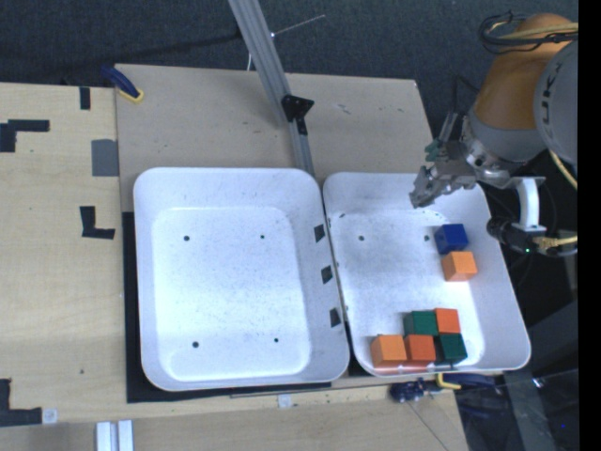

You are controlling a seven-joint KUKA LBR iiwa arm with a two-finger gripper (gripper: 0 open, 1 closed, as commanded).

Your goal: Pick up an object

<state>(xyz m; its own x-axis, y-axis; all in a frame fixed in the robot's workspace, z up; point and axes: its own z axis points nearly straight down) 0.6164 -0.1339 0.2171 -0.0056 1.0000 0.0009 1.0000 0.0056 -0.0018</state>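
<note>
Where the grey arm with its orange band [516, 87] reaches in from the upper right of the frame, you see the two-finger gripper [424, 191] hanging over the top edge of the right-hand shallow white bin [376, 280]. Its tip is small and dark against the bin's rim, so you cannot tell whether it is parted or closed, and nothing can be made out between its tips.

Look just below and to the right of the gripper and you find a small blue cube [452, 237], with a small orange cube [459, 266] touching or nearly touching its lower edge. Both lie near the right wall of that bin, close to the gripper but apart from it.

Along the bin's lower edge you see a cluster of blocks pressed together: an orange block [388, 349] at the left, another orange one [421, 348] beside it, a dark green block [423, 322] above that, an orange block [447, 320] to its right, and a dark green block [453, 347] at the lower right.

The left-hand shallow white bin [225, 280] sits beside it, their rims meeting at the centre of the frame. A grey metal bar [268, 54] slants down from the top towards that junction.
</note>
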